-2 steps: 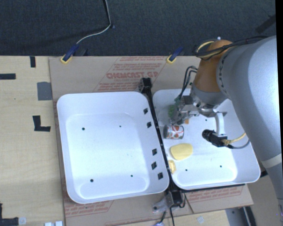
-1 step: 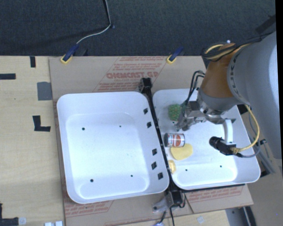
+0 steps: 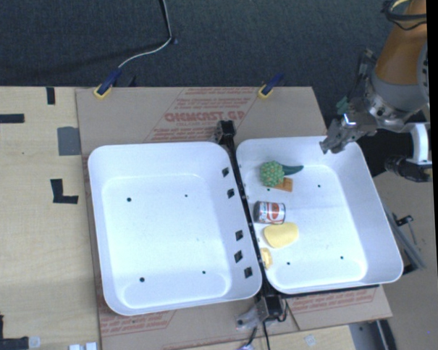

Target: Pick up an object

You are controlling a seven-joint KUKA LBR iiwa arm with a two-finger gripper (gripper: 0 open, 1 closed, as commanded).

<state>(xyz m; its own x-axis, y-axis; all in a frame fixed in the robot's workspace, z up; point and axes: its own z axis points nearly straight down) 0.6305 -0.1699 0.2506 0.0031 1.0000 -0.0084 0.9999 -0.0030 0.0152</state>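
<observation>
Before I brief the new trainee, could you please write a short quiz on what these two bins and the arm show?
1. True or false: the gripper hangs over the right bin's far right corner.
2. Which item lies nearest the bench's front edge: A the green toy, B the small can, C the yellow piece?
3. Fill in: all three items lie in the right bin near the ___ between the bins.

Key: 1 true; 2 C; 3 divider.
</observation>
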